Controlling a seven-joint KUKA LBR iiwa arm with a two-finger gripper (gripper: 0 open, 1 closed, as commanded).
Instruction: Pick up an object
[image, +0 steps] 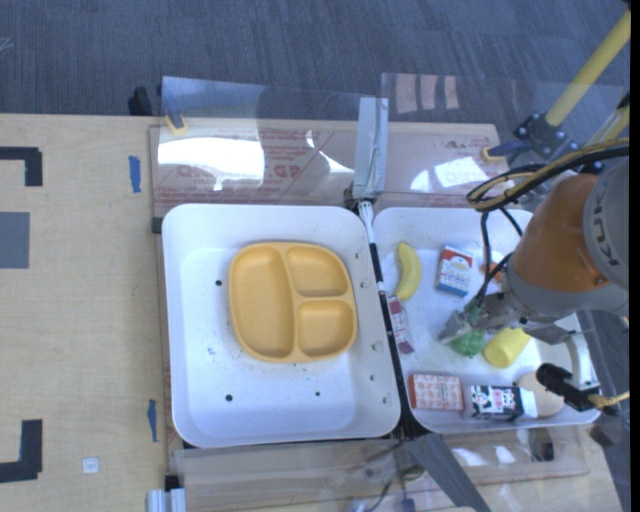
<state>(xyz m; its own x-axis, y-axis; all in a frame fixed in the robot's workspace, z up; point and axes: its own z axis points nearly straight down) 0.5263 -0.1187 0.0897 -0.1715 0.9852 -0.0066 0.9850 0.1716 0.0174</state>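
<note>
White plastic makes up both bins on my feed. The left bin (190, 330) holds a yellow divided plate (292, 300) with three compartments, lying flat near the middle. The right bin (425, 228) carries the clutter I am working with.

My arm (565, 240) comes in from the right, its orange band above the wrist, and the hand (472, 322) sits low over the middle of the right bin. It is just above or touching a green object (467, 345), but I cannot tell how far apart its tips are, nor whether anything sits between them.

Around it: a banana (407, 270) lies close to the bin's left wall, a small red, white and blue carton (454, 270) is beside it to the right, and a yellow cylinder (506, 346) lies just right of the green object. Along the near edge I see a red and white box (437, 392), then a black and white carton (495, 401) lying on its side. A slim red packet (399, 325) lies along the divide between the bins. The wooden surface (70, 300) stretches out to the left.
</note>
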